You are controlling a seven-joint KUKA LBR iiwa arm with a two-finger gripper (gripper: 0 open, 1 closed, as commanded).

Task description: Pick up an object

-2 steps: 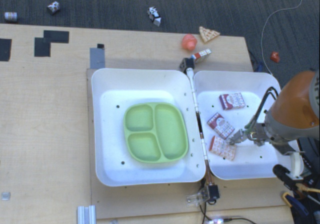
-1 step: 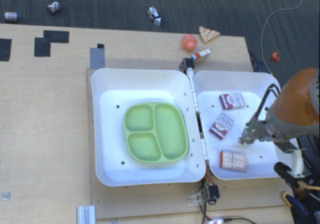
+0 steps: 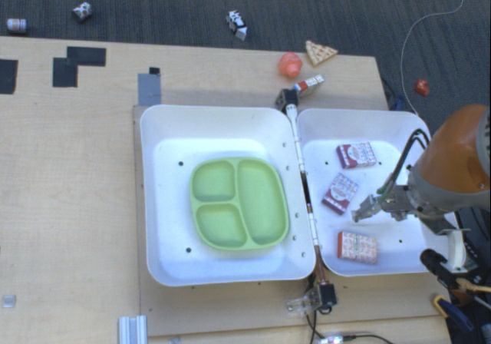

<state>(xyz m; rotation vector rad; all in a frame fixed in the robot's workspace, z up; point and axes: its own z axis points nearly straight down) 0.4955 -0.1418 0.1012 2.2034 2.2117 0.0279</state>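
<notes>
Three small red-and-white packets lie in the right bin (image 3: 399, 135): one at the back (image 3: 357, 155), one in the middle (image 3: 341, 193) and one near the front (image 3: 357, 246). My gripper (image 3: 367, 210) hangs low over this bin, just right of the middle packet and above the front one. Nothing shows held in it. The arm's orange band (image 3: 460, 154) comes in from the right and hides the bin's right side. A green divided plate (image 3: 238, 204) lies in the left bin (image 3: 165, 181).
Behind the bins on the bench lie a red ball (image 3: 290, 65), a tan wedge (image 3: 321, 51) and a small red-capped tube (image 3: 311, 84). Small bits are scattered on the dark floor beyond. A metal divider (image 3: 301, 173) separates the bins.
</notes>
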